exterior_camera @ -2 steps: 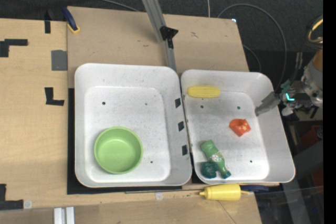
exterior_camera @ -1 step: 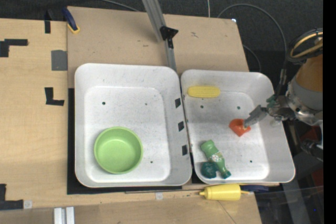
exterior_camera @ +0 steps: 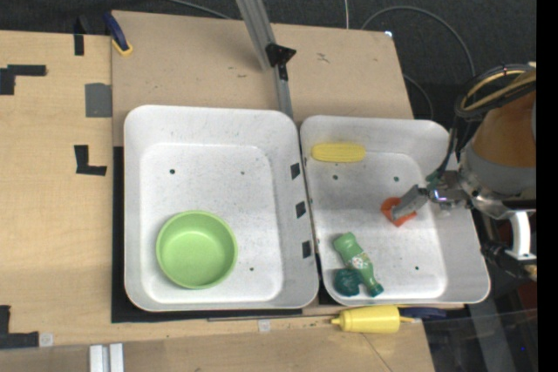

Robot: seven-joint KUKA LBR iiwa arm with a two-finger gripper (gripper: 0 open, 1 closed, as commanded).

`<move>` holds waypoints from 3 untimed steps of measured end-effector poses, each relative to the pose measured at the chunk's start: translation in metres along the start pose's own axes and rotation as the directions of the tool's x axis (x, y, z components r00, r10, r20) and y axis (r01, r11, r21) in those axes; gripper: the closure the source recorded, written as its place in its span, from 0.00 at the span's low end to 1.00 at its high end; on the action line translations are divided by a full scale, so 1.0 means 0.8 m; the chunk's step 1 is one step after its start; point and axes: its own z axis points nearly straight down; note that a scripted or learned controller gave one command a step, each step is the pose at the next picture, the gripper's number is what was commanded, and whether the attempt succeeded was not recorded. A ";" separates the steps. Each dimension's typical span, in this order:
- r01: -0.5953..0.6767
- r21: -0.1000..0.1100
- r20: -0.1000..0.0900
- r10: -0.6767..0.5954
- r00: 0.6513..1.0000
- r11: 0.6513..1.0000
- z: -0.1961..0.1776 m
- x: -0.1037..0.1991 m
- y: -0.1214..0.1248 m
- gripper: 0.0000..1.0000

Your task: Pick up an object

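Orange-red object [exterior_camera: 397,212], small and blocky, lies on the floor of the right bin [exterior_camera: 453,274], right-of-centre, toward the bin's right wall.

Camera view: gripper [exterior_camera: 417,203] reaches in from the right edge, low over the right bin, arm body grey with the orange band at far right. Grey fingertip region sits touching or just overlapping the object's upper right end. Can't tell whether the fingers are spread, closed, or pinching it; too small and blurred at the tip. No clear view of the object between two fingers, so not calling it held.

Key relation: object lies just left and slightly below the gripper tip, i.e. further into the bin from the wrist. Its long axis looks to run on a diagonal, lower left to upper right, roughly in line with the reach direction. My guess is a grasp here needs the fingers across that axis, not along it.

Other stuff: yellow corn-like piece [exterior_camera: 337,153] near the right bin's back edge, well apart. Green bottle [exterior_camera: 358,264] at the front of the same bin, near but not touching. Green bowl [exterior_camera: 196,249] in the left bin [exterior_camera: 139,187]. Yellow bottle [exterior_camera: 370,320] outside on the bench, at the front rim.
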 end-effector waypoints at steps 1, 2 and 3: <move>0.000 -0.006 0.003 0.000 1.000 1.000 0.063 0.000 0.001 0.00; 0.001 -0.005 0.001 -0.001 1.000 1.000 0.050 0.001 0.001 1.00; 0.000 -0.010 0.003 0.000 1.000 1.000 -0.026 -0.001 0.010 1.00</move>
